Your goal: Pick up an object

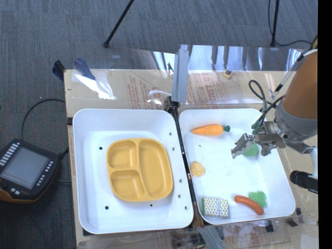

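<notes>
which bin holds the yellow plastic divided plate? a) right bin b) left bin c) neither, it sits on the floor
b: the yellow plastic divided plate lies flat in the left white bin, while the orange toy carrot lies in the right white bin.

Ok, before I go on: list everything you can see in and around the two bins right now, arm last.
Left bin: 1, white, left half of bench.
Divided plate: 1, yellow, middle of left bin.
Right bin: 1, white, beside left bin.
Carrot: 1, orange, top left of right bin.
Round piece: 1, pale yellow, right bin's left edge.
Patterned block: 1, white, bottom of right bin.
Sausage: 1, orange-red, bottom right.
Leafy piece: 1, green, touching sausage.
Green item: 1, under gripper.
Pendant: 1, dark, floor left.
Gripper: 1, grey, over right bin.
</notes>
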Controlling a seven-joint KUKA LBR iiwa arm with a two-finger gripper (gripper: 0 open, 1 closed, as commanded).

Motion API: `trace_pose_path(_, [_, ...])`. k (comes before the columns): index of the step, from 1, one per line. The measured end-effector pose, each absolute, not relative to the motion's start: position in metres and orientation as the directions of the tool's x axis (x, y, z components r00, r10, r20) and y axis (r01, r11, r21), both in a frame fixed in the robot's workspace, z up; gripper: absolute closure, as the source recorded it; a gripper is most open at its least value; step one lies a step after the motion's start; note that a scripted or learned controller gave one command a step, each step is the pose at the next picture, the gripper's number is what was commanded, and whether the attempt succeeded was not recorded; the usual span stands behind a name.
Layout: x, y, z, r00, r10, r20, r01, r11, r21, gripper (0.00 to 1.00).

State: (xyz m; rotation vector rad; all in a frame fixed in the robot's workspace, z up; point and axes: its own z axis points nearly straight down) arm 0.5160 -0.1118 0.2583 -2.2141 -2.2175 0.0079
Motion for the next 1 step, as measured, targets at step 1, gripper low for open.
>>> trace_pose_path(1, [0.4719, -0.1738, 0.1304, -0.128, 0.992, 0.007, 0.992, 0.128, -0.016, 0.0])
